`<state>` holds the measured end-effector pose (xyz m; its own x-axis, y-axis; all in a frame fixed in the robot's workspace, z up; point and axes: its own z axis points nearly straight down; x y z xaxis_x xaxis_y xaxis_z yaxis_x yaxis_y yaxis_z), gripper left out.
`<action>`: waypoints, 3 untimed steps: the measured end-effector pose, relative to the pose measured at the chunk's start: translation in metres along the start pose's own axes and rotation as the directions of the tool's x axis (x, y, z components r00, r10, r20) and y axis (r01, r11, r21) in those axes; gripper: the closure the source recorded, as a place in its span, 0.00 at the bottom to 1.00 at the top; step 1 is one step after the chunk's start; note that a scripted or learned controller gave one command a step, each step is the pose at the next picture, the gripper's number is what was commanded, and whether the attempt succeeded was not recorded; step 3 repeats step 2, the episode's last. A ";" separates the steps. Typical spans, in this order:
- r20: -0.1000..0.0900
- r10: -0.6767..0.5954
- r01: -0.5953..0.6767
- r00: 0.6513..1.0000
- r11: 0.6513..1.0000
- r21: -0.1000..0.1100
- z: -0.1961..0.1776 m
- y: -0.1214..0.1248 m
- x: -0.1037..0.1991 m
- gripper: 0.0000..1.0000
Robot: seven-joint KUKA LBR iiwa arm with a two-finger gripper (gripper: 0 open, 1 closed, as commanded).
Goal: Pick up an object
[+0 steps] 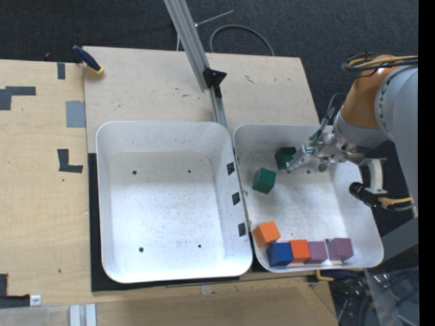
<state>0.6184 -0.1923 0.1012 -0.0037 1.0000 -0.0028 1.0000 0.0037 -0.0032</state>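
1. Two white bins sit side by side on the bench: the left bin [109,202] and the right bin [360,229], their rims touching along the middle.
2. The grey arm [401,107], with its orange band [363,97], reaches in from the right over the far part of the right bin.
3. The gripper [293,163] points left, low over the bin's far half, its tip just beside a dark green block [284,156].
4. That block lies at the very tip of the gripper, touching or nearly touching it; whether it sits between the fingers is too small and blurred to tell, and I cannot tell whether the gripper is apart or together.
5. A second green cube [264,180] rests on the bin floor a little nearer and to the left of the gripper, clearly apart from it.
6. Along the near wall of the right bin lies a cluster well apart from the gripper: an orange cube [266,232], then a row of a blue cube [279,253], a small orange block [300,250], a pink block [317,250] and a purple block [340,248], each touching its neighbour.
7. A metal rail [187,32] slants down from the top of the view to the gap between the bins.
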 end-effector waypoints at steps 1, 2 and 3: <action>-0.007 -0.001 0.001 1.000 1.000 0.004 -0.001 -0.071 0.084 0.00; -0.006 -0.006 0.006 1.000 1.000 -0.008 -0.094 -0.071 0.194 0.00; -0.006 -0.006 0.006 1.000 1.000 -0.008 -0.094 -0.071 0.194 0.00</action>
